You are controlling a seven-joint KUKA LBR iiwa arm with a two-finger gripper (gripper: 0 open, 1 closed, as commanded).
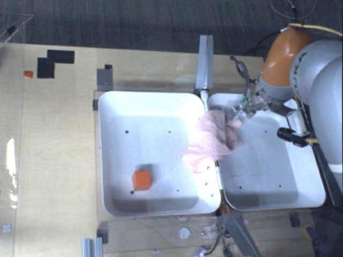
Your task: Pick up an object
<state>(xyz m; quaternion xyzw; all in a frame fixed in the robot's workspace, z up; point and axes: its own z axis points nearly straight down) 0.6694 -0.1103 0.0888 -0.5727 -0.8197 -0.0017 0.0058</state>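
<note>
Two candidates are seen: a soft, light pink cloth [213, 139] draped over the wall between the bins, best pinched at a raised fold, and a small, firm orange block [142, 180] in the left bin [115, 143]; the gripper [242, 109] touches the cloth's far right edge.

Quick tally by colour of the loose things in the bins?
Orange: 1, the block in the left bin.
Pink: 1, the cloth draped over the divide into the right bin.
Total: 2.
</note>
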